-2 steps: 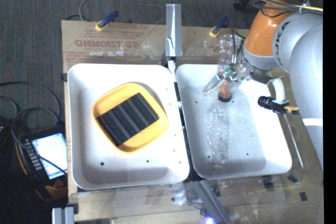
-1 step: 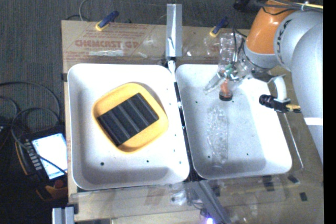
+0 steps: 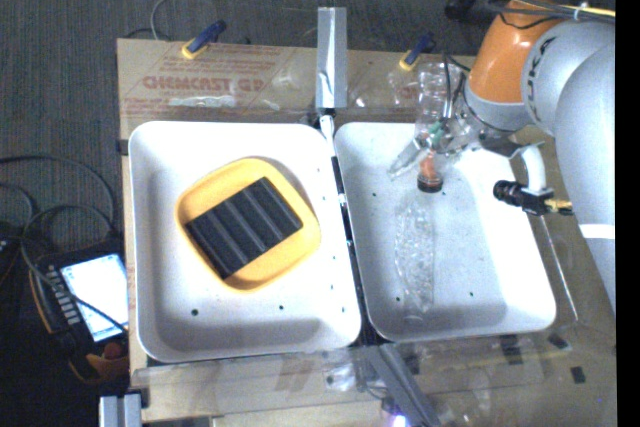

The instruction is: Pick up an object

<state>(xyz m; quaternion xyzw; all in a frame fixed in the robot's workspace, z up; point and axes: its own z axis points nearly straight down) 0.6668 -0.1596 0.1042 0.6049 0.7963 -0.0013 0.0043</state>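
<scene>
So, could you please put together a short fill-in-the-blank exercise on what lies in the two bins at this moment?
1. The yellow tray with the black ribbed insert lies in the ____ bin.
2. The clear plastic bottle lies in the ____ bin.
3. The band above the arm's wrist is ____.
4. The end effector is over the ____ bin.

Missing words: left; right; orange; right

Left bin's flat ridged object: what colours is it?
Yellow rim with a black ridged centre, clearest in the camera view.
</scene>
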